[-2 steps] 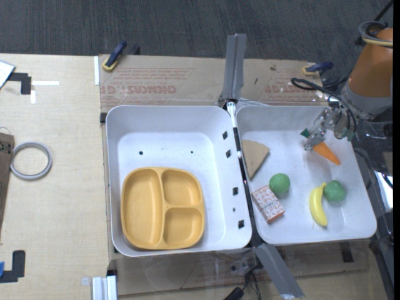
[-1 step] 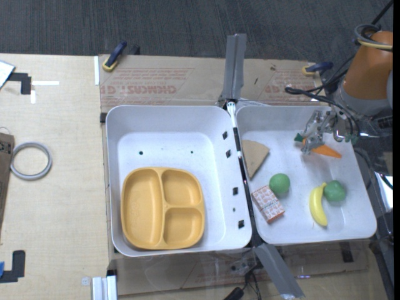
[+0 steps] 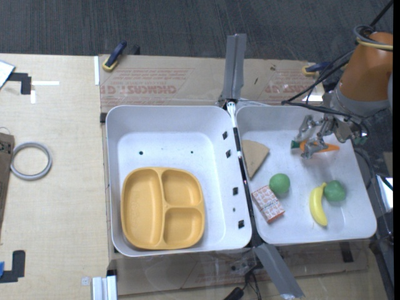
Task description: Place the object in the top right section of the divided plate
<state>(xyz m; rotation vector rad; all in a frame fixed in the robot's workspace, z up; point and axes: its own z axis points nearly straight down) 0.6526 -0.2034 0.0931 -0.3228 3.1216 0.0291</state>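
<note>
- I have the two shallow white bins side by side on the counter; the left white bin [image 3: 119, 136] carries the yellow divided plastic plate [image 3: 164, 207], and the right white bin [image 3: 356, 227] carries the loose items.
- On my view the plate lies toward the near left of its bin, one long section on its left and two smaller ones on its right; the top right section [image 3: 182, 188] is bare.
- My grey arm with the orange band [image 3: 370, 67] reaches in from the right, and the gripper [image 3: 317, 141] sits over the far part of the right bin.
- I judge the task's thing to be the small orange carrot-like piece [image 3: 323, 147] right at the fingers, its long axis running roughly left to right. I cannot tell whether the fingers are closed on it or merely over it.
- From there the target section lies well to the left and nearer the camera, across the wall between the bins.
- Leftovers in the right bin: tan wedge [image 3: 254, 155], green ball [image 3: 280, 184], red-and-white carton [image 3: 267, 204], yellow banana [image 3: 318, 206], second green fruit [image 3: 335, 190].
</note>
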